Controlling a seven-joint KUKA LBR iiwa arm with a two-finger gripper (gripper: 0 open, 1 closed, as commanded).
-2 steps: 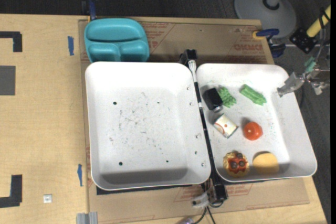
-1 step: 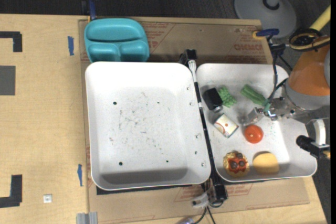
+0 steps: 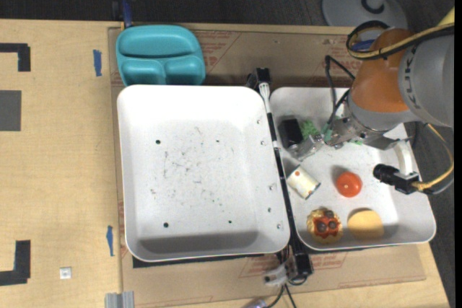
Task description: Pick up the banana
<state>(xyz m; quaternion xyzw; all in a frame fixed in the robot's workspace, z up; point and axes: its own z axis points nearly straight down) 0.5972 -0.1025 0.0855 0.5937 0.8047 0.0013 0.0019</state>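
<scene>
My arm [image 3: 426,76]: grey, orange band. Two shallow bins: left white bin [image 3: 198,169] flecked with dark specks; right white bin [image 3: 415,220] holds a red round fruit [image 3: 349,184], a yellow rounded piece [image 3: 366,221], a small white block [image 3: 303,182]. Teal plastic tray [image 3: 159,54]. Tan cardboard-covered table [image 3: 58,169].

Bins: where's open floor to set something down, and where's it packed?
Left bin: its whole floor is bare, from the teal tray side to the near rim. Right bin: crowded. The gripper works at its far left; the orange-red ball, yellow piece and patterned ball fill the near half.
</scene>
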